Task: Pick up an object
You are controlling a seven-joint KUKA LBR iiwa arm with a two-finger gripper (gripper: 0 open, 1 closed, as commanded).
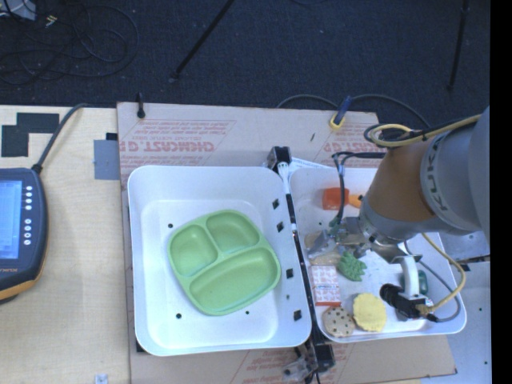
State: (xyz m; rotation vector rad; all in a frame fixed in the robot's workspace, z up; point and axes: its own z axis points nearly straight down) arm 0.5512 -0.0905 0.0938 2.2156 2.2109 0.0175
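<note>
My gripper hangs low over the middle of the right bin, at the end of the grey arm with its orange band. Just right of and below it lies a small green leafy toy, very close to the gripper, though contact cannot be made out. An orange block sits toward the bin's far side, partly behind the arm. A red and white packet lies below the gripper. A yellow round piece and a speckled cookie rest at the near edge.
The left bin holds a green divided plate. A black divider rail runs between the bins. A handheld pendant lies at the bench's far left.
</note>
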